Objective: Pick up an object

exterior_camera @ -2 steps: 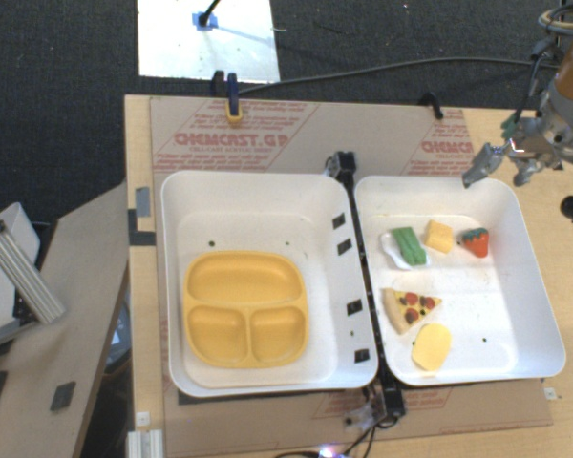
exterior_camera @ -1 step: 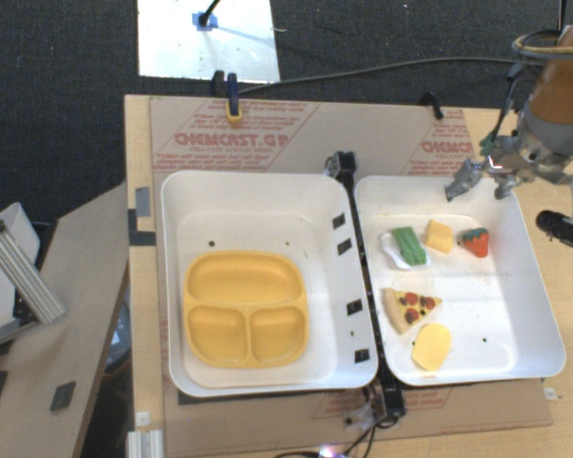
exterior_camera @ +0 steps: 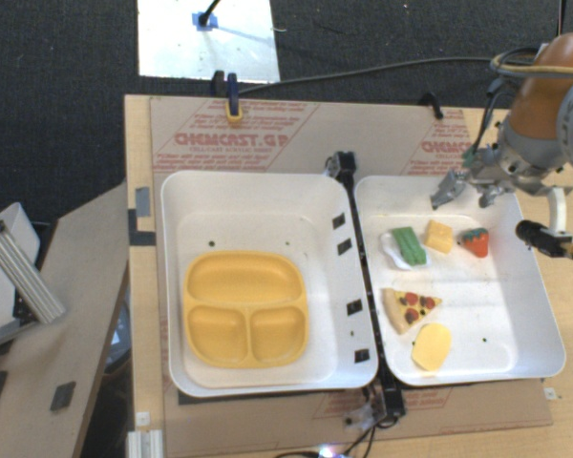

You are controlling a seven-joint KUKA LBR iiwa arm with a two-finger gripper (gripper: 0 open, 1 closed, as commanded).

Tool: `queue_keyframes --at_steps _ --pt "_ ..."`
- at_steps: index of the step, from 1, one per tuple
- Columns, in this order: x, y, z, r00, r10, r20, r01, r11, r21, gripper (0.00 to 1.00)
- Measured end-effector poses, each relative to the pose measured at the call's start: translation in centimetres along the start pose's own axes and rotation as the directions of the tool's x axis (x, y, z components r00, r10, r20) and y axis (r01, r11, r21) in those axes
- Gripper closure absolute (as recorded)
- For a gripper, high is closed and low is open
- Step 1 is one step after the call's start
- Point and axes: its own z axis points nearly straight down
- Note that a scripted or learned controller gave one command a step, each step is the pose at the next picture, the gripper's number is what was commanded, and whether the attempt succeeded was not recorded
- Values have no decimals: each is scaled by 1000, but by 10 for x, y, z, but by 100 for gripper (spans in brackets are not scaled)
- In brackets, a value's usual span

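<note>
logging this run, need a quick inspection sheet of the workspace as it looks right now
surface: bench with printed sheet, bearing left bin and right bin
job's things: in the right bin, green piece, yellow block, red piece, pizza slice, yellow oval
clutter: yellow divided tray in the left bin
grippers: gripper above the right bin's far edge, nothing between its fingers
cables: black cable running across the far bench edge toward the arm
surroundings: dark floor, white sheet beyond the bench
</note>
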Motion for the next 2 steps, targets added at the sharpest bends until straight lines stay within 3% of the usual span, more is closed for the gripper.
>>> queue_keyframes --at_steps 1,2 --pt "1 0 52 1000 0 0 0 1000 1 0" --pt "0 2 37 1000 -2 3 2 1000 -7 100"
